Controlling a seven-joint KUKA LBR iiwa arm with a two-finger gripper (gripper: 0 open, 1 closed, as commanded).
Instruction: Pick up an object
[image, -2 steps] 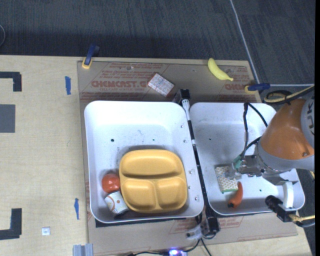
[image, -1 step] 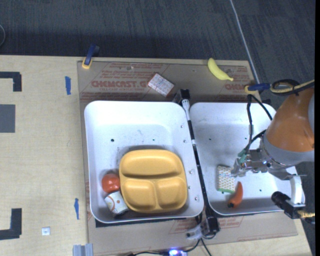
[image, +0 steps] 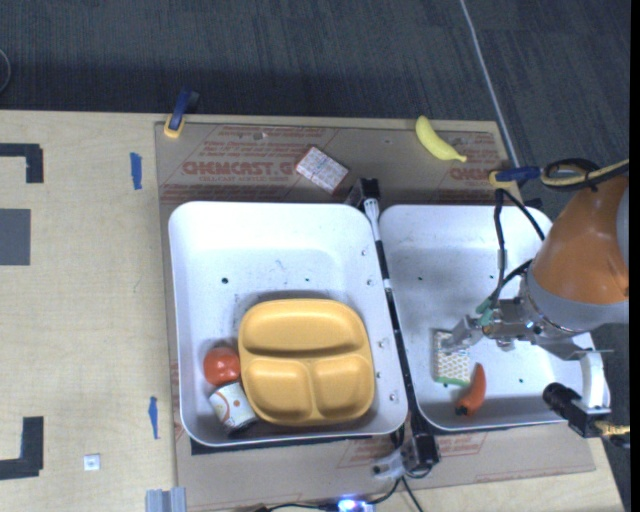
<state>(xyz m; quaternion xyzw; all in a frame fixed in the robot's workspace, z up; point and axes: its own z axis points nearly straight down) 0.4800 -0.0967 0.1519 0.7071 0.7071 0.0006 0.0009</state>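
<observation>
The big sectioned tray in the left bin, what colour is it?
Yellow tray, seen in the camera view.

A yellow tray (image: 303, 360) is seen in the white left bin (image: 200, 300). A red-orange toy carrot (image: 471, 390) is seen in the white right bin (image: 440, 250).

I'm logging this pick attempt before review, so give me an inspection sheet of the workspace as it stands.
Surface: two white bins, left bin and right bin, on cardboard over a wooden bench.
Job's things: yellow tray, red ball and small white-orange toy in the left bin; perforated card and red-orange chili in the right.
Clutter: banana and patterned block on the cardboard.
Grippers: gripper low over the card; finger state unclear.
Cables: black cable to the wrist.
Surroundings: dark carpet.
</observation>
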